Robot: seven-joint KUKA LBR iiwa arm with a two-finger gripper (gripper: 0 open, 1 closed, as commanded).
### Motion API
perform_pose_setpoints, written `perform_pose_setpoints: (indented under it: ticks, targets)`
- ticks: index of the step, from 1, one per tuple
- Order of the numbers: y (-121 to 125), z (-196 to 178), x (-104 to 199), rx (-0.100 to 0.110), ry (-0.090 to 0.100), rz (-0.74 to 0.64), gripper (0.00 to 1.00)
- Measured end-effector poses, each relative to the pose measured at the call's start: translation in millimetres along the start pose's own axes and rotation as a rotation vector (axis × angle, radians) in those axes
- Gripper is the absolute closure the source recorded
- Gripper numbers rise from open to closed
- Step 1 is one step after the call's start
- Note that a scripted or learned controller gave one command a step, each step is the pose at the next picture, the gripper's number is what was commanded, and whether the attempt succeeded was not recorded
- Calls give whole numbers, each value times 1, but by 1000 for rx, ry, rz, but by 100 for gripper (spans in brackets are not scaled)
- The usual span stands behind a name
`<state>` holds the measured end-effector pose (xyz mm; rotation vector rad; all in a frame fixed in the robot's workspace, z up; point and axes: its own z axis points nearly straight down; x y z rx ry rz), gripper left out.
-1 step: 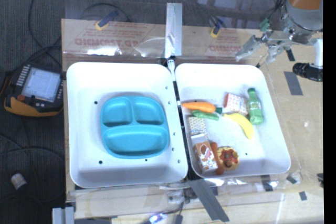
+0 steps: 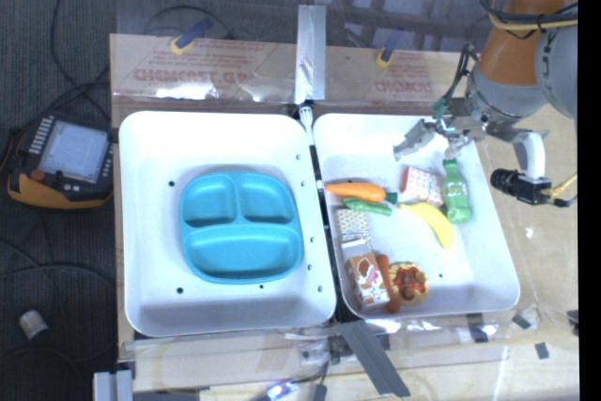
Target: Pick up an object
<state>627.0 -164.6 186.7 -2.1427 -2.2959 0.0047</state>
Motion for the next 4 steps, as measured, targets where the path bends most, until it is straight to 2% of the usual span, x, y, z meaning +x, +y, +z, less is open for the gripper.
perform_pose_setpoints:
  ticks: [1,2,3,4]
  targets:
    - [-24,49,68,-1,3,-258,0]
    - [-25,90,57,-23,0,-532,0]
    - [-24,79,59,-28,4,-532,100]
    - [-8,4,108,-2,2,-228,100]
